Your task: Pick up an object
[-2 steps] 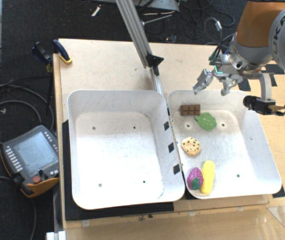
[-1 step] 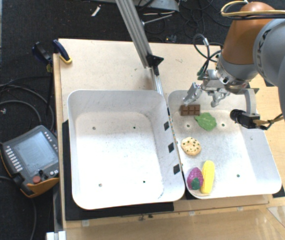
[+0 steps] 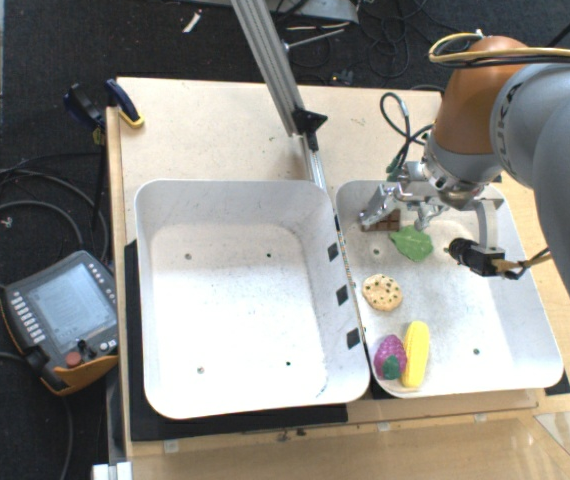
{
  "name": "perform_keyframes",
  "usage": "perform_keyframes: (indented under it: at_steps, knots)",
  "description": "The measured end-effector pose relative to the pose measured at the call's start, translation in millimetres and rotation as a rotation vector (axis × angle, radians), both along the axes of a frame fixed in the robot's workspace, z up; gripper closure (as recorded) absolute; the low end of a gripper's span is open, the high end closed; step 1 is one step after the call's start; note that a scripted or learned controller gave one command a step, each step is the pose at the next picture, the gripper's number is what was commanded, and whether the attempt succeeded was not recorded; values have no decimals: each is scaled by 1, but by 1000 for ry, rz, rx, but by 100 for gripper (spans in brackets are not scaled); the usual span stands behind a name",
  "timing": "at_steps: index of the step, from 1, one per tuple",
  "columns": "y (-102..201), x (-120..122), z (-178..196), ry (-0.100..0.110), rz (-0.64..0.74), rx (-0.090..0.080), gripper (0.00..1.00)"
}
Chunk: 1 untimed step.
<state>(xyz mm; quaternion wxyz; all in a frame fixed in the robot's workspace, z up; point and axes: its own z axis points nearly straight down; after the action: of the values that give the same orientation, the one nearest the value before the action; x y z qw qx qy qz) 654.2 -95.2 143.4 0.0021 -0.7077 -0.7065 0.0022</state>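
The gripper hangs over the right bin's far edge, just above a green object (finger spread impossible to tell).

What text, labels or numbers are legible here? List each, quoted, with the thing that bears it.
None can be read.
Teach pendant: screen and keys too small and blurred to read.
Cookie, green piece, yellow toy and white bins: no lettering visible.

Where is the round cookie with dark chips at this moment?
The round cookie with dark chips lies in the right white bin, near its left wall, below the green leaf-shaped piece and above the yellow corn cob.
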Motion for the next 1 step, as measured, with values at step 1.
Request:
perform_keyframes:
  at_steps: [1]
  knots:
    - [1,0,-49,-5,1,0,0]
